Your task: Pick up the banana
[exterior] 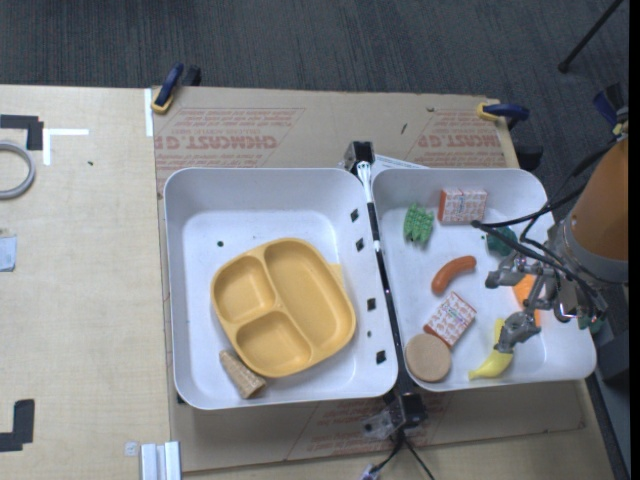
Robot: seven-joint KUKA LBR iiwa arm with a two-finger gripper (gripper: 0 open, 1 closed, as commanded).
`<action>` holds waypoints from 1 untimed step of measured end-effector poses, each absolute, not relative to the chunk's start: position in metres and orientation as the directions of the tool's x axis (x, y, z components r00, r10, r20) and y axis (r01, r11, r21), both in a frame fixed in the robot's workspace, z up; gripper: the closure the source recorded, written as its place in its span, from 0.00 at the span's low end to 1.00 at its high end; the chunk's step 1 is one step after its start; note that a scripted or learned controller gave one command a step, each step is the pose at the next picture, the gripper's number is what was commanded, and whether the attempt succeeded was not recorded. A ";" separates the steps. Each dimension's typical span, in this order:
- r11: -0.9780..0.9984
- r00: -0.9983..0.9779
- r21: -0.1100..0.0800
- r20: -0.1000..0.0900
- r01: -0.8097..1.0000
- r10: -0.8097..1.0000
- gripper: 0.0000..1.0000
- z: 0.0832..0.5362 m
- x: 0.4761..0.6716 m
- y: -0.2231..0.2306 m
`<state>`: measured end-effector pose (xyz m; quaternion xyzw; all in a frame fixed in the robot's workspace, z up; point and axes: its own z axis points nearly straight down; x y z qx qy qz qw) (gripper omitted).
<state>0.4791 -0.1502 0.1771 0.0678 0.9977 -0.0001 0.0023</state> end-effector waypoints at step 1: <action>0.995 -0.995 -0.002 -0.008 -0.104 -0.104 0.00 0.095 0.480 -0.164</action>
